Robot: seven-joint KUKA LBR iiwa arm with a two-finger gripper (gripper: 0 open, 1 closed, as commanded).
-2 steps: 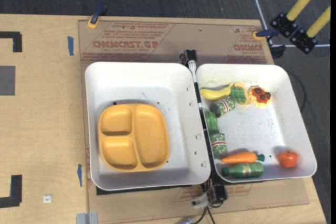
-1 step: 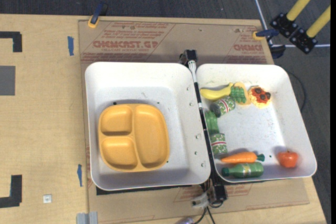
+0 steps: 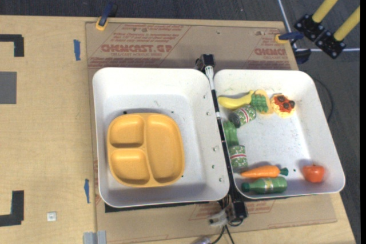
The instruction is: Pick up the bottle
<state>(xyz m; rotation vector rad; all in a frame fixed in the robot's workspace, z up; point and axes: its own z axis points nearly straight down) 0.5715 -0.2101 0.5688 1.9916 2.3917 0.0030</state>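
In the right bin (image 3: 320, 123), against its left wall, a green bottle (image 3: 231, 141) lay lengthwise, neck pointing to the far side. Along the near wall lay a second green bottle (image 3: 264, 184), turned crosswise, with a carrot (image 3: 262, 171) just beside it and a red tomato (image 3: 313, 173) off towards the right corner. At the far end, a banana (image 3: 233, 102) sat touching a green-and-white can (image 3: 245, 116), with a leafy green toy (image 3: 260, 102) and an orange piece with red spots (image 3: 283, 103) close by. Over in the left bin (image 3: 114, 88), a yellow divided plate (image 3: 146, 148) rested flat.
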